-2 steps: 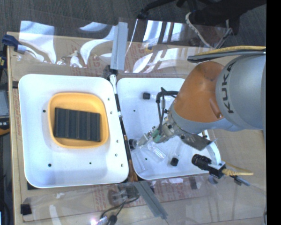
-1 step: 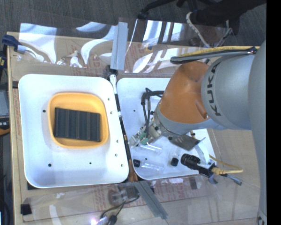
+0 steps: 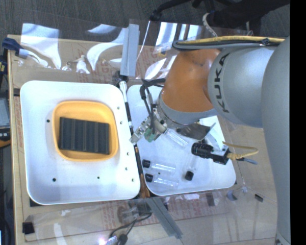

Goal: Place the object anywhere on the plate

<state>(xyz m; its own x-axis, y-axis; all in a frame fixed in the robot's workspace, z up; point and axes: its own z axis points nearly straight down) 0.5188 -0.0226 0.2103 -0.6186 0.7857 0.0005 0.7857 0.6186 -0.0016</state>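
From the overhead camera, I am reaching in from the right, with my arm [image 3: 194, 86] hanging over the right bin [image 3: 225, 176]. My gripper [image 3: 149, 130] is hovering low near that bin's left wall, close to the divide between the two bins. From this slant I cannot tell how far open it is, and I am not seeing anything clearly held in it.

Several small clear tubes [image 3: 160, 166] with black caps are lying loose on the floor of the right bin, just below my gripper in the picture and apart from it. I am taking one of them to be the object I am meant to move, though I cannot say which one.

The plate [image 3: 56, 129] is sitting in the middle of the left bin [image 3: 35, 162], well apart from the tubes. It is yellow and is carrying a dark ridged mat [image 3: 85, 135]; no tube is lying on it.

So I am judging the task to be at its very start: nothing is on the plate yet. Picking a tube up, carrying it across the divide and setting it down on the plate are all left to do.
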